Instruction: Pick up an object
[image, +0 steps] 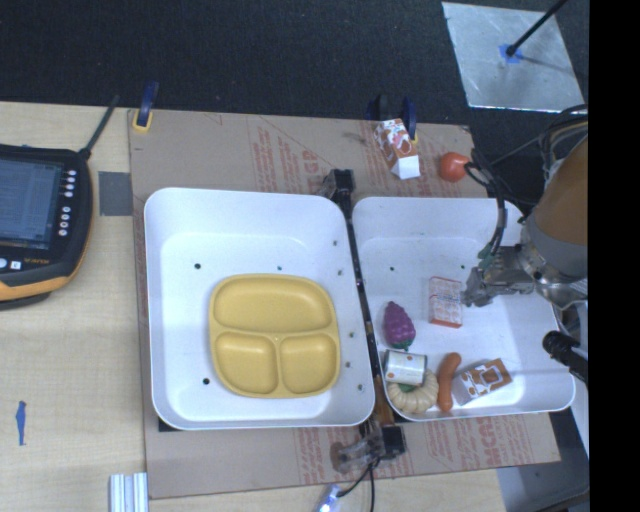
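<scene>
We saw two smooth white plastic bins, the left bin (170, 300) faintly glossy where light pooled on its floor, the right bin (420, 235) the same. The yellow divided tray (274, 335) looked like matt moulded plastic. Brown cardboard (250, 150) with a dull, papery face lay under both bins, on a pale wood-grain desk (60, 400). The gripper (478, 288) appeared as grey metal. The purple grapes (398, 323) looked like smooth toy plastic.
</scene>
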